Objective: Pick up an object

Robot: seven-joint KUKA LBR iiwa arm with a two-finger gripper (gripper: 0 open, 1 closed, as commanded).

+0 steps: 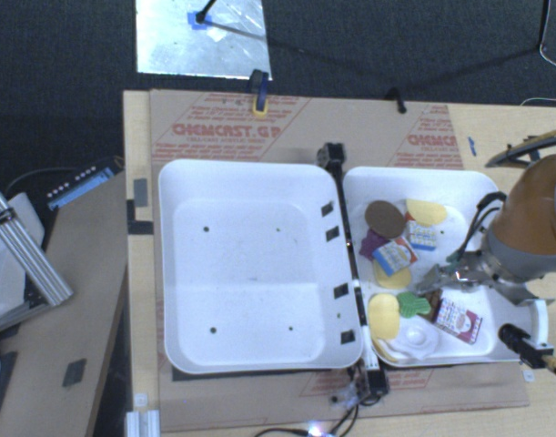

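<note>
Overhead slanted view of the bench with two shallow white bins. The left bin (250, 262) carries no objects; the right bin (469, 189) holds the whole pile of small toy items. The arm (532, 221), grey with an orange band, reaches in over the right bin's right edge, and its gripper (441, 279) sits low among the objects near the bin's middle. Whether it is open or closed on anything cannot be told at this resolution.

Progress: judged from this view, the pick is at the reach or grasp stage. No object is seen lifted clear of the bin, so securing and raising one remains.

Candidate objects: a green toy piece (412, 304) lies just beside the gripper tip, toward the bin's near edge, small, irregular and flat-looking. Around it lie a red-and-white packet (459, 320) near the near-right corner, a yellow oval piece (383, 315) and a white rounded piece (414, 339) by the near-left corner, a blue-and-white carton (394, 256), a brown disc (384, 217) and a yellow piece (427, 212) toward the far edge.
</note>
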